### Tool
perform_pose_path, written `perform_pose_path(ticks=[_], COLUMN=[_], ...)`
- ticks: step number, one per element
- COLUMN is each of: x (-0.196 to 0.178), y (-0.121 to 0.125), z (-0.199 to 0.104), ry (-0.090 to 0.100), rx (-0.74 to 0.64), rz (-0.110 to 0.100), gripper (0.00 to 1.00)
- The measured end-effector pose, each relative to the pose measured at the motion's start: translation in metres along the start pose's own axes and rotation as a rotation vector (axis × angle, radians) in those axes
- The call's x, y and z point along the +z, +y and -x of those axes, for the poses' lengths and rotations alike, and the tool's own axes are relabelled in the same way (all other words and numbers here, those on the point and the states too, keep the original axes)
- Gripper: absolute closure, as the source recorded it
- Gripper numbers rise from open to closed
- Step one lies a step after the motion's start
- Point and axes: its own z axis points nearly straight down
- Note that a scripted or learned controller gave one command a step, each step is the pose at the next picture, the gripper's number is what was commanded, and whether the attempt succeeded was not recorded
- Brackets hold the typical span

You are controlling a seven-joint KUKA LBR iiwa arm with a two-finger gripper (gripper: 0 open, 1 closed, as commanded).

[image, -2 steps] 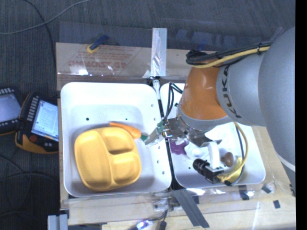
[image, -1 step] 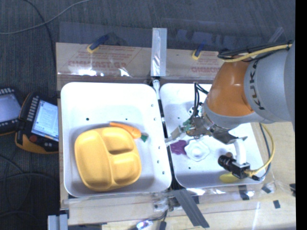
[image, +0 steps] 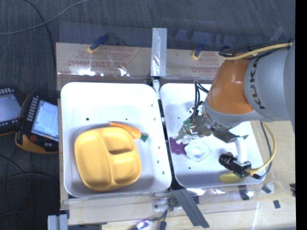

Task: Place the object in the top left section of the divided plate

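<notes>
Camera view: fingers (image: 192, 128), grip impossible to tell, low in right bin (image: 249, 133) near centre divider, beside purple object (image: 177, 146).

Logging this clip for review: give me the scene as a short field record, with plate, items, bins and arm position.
plate: yellow divided plate, left bin
on plate edge: orange carrot, at the plate's upper right rim
right bin: purple item, clear item, yellow item
arm: gripper over the right bin, near the purple item
grasp: cannot tell
</notes>
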Motion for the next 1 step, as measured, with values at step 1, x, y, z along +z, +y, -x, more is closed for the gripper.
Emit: perform_pose_path(ticks=[1], x=[-0.0256], y=[-0.0398], z=[0.0671], ry=[-0.016], rx=[-0.155], rz=[0.001], gripper=[1.00])
